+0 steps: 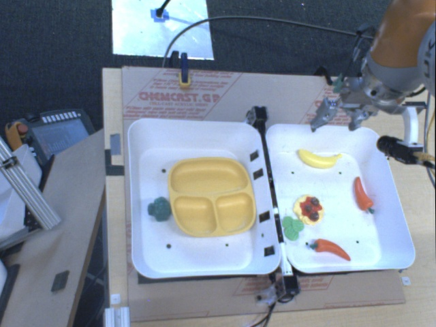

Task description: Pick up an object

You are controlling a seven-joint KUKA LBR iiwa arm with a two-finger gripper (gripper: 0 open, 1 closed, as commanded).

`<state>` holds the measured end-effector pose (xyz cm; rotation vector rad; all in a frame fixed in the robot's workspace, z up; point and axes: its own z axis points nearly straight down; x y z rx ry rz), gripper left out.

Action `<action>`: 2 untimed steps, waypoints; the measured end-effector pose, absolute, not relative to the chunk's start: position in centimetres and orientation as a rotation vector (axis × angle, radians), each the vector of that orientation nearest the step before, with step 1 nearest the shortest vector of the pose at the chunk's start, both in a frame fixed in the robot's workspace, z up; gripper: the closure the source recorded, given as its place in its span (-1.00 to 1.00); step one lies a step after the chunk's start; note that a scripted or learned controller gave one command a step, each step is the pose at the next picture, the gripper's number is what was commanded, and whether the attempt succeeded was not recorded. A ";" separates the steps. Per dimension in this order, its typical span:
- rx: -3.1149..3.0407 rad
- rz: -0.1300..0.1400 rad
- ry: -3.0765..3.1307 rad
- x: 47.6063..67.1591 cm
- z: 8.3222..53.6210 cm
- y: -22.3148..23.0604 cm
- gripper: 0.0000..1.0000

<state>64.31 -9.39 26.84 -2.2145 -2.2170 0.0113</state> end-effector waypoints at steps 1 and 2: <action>-2.219 -0.001 -2.226 64.5 27.6 -9.4 -1.00; -2.219 0.002 -2.222 63.5 22.5 -9.4 -1.00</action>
